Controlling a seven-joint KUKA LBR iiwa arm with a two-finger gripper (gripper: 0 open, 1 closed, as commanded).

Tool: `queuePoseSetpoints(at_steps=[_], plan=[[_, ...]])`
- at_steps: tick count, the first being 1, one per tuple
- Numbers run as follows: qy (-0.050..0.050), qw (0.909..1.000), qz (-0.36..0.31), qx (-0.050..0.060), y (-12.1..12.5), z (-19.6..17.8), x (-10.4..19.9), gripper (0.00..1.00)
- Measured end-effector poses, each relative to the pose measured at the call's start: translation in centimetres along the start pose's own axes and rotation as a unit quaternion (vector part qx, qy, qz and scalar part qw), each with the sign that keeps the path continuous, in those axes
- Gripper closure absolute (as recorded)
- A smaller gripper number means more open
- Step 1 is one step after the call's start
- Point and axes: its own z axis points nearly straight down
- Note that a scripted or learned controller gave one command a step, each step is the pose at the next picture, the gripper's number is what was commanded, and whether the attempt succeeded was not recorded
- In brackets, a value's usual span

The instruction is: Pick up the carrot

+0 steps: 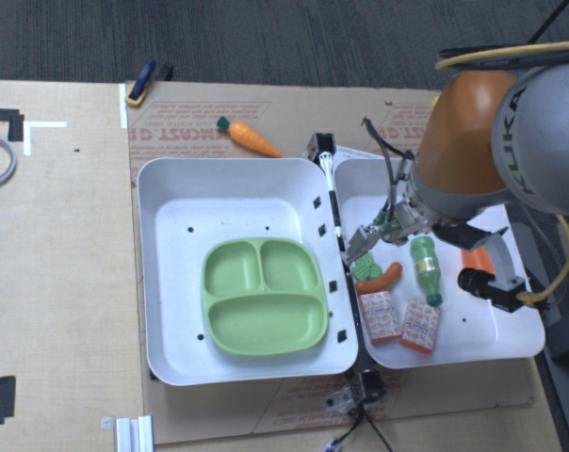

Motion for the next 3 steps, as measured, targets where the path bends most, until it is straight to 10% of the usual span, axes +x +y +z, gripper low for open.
queuePoseSetpoints(at_steps=[1, 2, 3], plan=[[-0.001, 0.9999, 0.014, -0.001, -6.2, -19.9, -5.5, 0.0], [0.0, 1.0, 0.002, 0.0, -5.9, -12.4, 1.2, 0.0], [0.0, 0.9948, 0.102, 0.001, -6.7, -4.4, -0.6, 0.0]])
